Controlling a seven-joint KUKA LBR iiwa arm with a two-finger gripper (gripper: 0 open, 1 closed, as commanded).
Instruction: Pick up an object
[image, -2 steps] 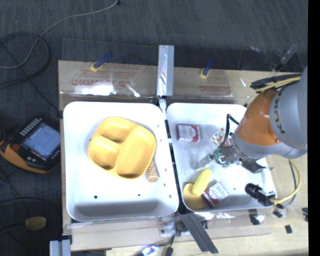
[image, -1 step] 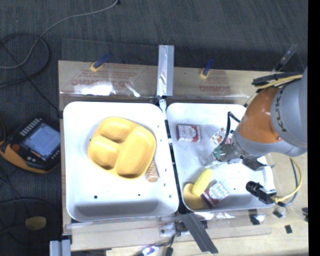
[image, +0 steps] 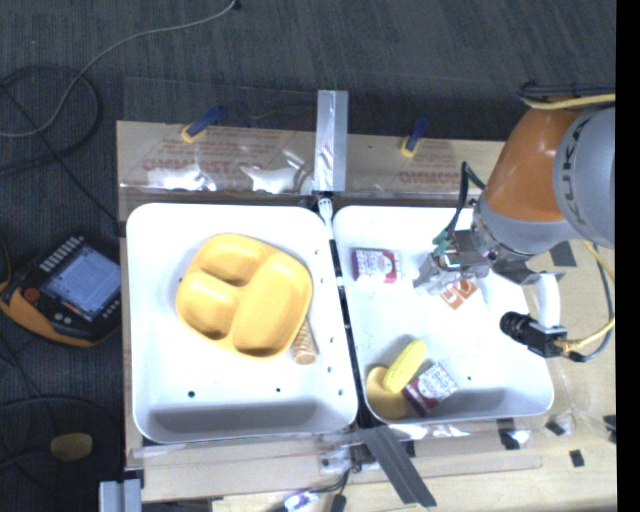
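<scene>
My gripper (image: 447, 266) hangs over the upper right part of the right bin (image: 510, 385), below the orange wrist band. Just under and to its right lies a small orange-and-white packet (image: 461, 293), partly covered by the gripper. I cannot tell whether it touches the packet. A maroon-and-white packet (image: 375, 265) lies flat to the gripper's left. At the bin's front lie a yellow corn-like piece (image: 403, 363), a yellow rounded object (image: 382, 396) beneath it, and a dark red packet (image: 433, 388).
The left bin (image: 150, 300) holds a large yellow divided plate (image: 243, 293) and a small brown cone (image: 305, 346) by the divider. A black cable connector (image: 527, 332) hangs over the right bin's right side. A handheld pendant (image: 68, 290) lies left of the bench.
</scene>
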